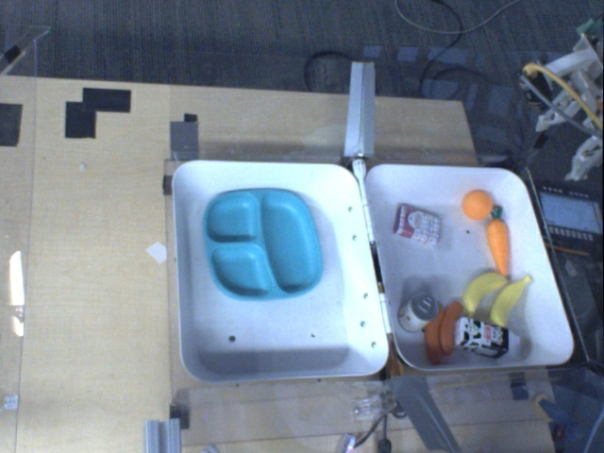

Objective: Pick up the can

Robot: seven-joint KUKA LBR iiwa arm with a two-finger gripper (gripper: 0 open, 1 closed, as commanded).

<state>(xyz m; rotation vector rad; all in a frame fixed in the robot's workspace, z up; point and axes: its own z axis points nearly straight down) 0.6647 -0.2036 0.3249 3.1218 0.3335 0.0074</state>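
You have two shallow white bins side by side on a pale wooden bench point(85, 281). The left bin point(274, 352) has smooth, glossy walls with rounded corners and holds a blue plastic tray point(264, 243), a soft-cornered plate moulded into three compartments.

The can point(416, 311) you are after stands in the right bin point(543, 262), near its front left corner, close to the wall between the bins. It is a small cylinder seen from above, with a dull grey metal top and a pale side. Just beside it to the right lies a rounded orange-brown piece point(439, 336), and touching that is a small carton with black-and-white patches point(483, 338) lying on its side. Behind these, a bunch of yellow toy bananas point(495, 295) curves toward the right wall. A tapered orange carrot point(497, 241) lies farther back, with a round orange point(478, 204) just behind its tip. A small flat red-and-white packet point(418, 225) lies apart from the rest, in the back left of that bin.

At the upper right, beyond the bins, you can see a pale mechanism with yellow cabling point(571, 88); whether it is the gripper, and whether it is released or clenched, you cannot tell from here.
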